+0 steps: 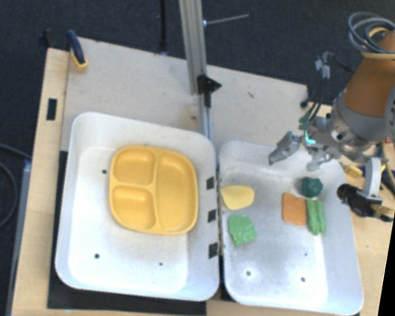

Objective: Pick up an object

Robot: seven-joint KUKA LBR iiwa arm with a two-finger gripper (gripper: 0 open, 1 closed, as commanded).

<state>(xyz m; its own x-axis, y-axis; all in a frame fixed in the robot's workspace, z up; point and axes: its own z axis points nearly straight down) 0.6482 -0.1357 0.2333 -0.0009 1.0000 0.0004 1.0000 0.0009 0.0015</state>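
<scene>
The jaws (300, 155) hang spread apart over the far edge of the right-hand bin (325, 290), with nothing between them; one grey finger (284, 147) slants out toward the bins' shared divide and the other sits closer under the wrist, beneath the arm (369, 85) with its orange band. Just below the jaws and slightly toward the arm's side lies a small dark green ball-like object (311, 186), the nearest thing to them though not touching. A little further down from it, an orange flat piece (294, 209) lies against a light green elongated piece (315, 217), the two side by side and touching. Down and away from the jaws, toward the middle divide, a pale yellow rounded object (237, 196) rests on the bin floor, and just beyond it a bright green lumpy object (241, 230) lies close to the bin's inner wall. Well apart from the jaws, across the divide, the left-hand bin (76, 246) holds a yellow compartment plate (154, 189) lying flat with its three sections facing up. Both bins sit on the desk (120, 79), whose bare surface stretches behind the jaws, where a slanted metal pole (193, 32) rises past the bins' far edge. A blue and yellow clamp (77, 49) grips the desk's far corner, at the side opposite the jaws.
</scene>
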